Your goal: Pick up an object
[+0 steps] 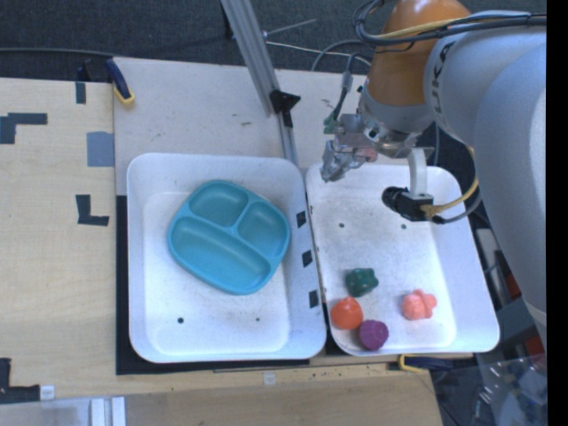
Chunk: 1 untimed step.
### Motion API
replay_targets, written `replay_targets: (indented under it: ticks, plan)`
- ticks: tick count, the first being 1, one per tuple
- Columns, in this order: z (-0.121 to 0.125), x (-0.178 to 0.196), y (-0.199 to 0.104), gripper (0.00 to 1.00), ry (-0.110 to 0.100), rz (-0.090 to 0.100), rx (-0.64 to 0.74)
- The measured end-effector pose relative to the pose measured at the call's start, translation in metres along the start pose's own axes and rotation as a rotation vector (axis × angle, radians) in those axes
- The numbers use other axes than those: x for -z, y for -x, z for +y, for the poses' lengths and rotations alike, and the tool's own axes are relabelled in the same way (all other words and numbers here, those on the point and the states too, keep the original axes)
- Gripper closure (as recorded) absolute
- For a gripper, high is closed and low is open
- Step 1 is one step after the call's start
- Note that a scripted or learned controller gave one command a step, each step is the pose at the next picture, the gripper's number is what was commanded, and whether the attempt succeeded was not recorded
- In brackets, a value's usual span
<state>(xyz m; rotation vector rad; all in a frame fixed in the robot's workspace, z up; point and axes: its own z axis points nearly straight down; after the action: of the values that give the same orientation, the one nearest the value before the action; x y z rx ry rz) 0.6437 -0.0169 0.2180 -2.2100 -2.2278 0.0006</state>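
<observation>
You have the gripper hanging at the twelve o'clock edge of the right bin, near its corner beside the left bin; whether it is spread or closed cannot be told here. Toward the right bin's six o'clock side you see four small objects: a green piece, an orange-red ball at its seven o'clock, a purple ball just beside that, and a pink piece at three o'clock. A blue divided plate lies in the left bin.
</observation>
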Motion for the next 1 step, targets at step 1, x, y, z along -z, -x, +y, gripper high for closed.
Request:
replay_targets:
  ticks: [1]
  plan:
    - [0.0002, 0.0088, -0.0461, 1.0, 0.002, -0.001, -0.001]
